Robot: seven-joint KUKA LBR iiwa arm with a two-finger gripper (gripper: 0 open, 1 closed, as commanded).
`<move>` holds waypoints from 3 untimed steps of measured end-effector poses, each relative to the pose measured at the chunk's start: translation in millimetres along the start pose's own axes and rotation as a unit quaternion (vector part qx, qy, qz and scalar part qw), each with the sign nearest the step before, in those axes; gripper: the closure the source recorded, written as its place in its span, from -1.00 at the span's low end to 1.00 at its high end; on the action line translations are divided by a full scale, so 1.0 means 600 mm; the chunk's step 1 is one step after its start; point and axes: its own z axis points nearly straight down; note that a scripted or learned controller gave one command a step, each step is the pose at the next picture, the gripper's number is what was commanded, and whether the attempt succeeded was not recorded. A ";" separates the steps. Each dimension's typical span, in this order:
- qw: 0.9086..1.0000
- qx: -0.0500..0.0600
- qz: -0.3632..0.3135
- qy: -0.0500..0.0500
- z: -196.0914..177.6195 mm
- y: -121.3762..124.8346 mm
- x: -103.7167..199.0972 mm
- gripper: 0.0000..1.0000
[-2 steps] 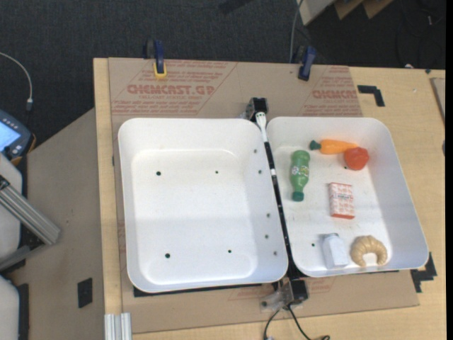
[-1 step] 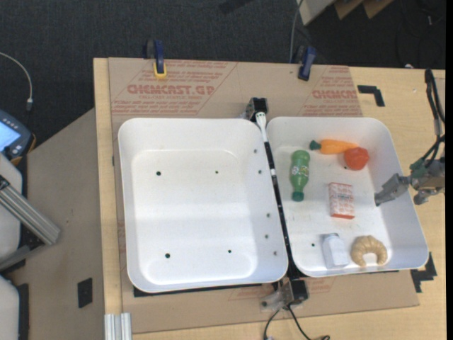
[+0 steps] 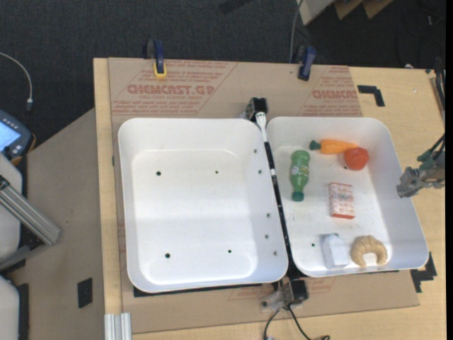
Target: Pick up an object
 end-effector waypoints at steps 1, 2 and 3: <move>1.000 0.001 0.000 0.000 0.001 0.000 0.000 -1.00; 1.000 -0.001 0.001 -0.001 -0.084 -0.010 -0.037 -1.00; 1.000 -0.001 -0.001 0.000 -0.153 -0.009 -0.035 -1.00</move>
